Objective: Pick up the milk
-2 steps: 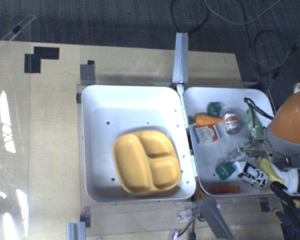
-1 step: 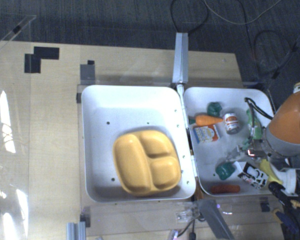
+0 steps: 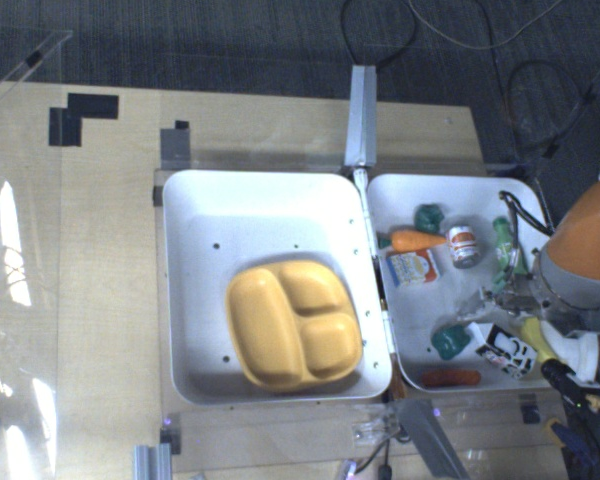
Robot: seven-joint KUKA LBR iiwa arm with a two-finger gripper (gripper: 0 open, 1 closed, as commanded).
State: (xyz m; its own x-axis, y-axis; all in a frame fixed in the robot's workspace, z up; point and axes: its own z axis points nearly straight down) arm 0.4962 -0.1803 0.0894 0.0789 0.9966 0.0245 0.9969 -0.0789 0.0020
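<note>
The milk, as best you can judge, is the small white carton (image 3: 412, 266) with red and green print. It lies flat in the right bin (image 3: 435, 303), close to that bin's left wall, just below the carrot (image 3: 418, 239) and left of the can (image 3: 464, 246). Your pincer (image 3: 500, 303) hangs over the same bin, well apart from the carton, toward the right side. You cannot tell from here how far open it is, and nothing shows in its grip. Expect the carton to be light and fairly stiff, with smooth faces that may slip. Take it across its two longer sides, squarely at mid-length. Mind the carrot and the wall, which leave little room to come down.
</note>
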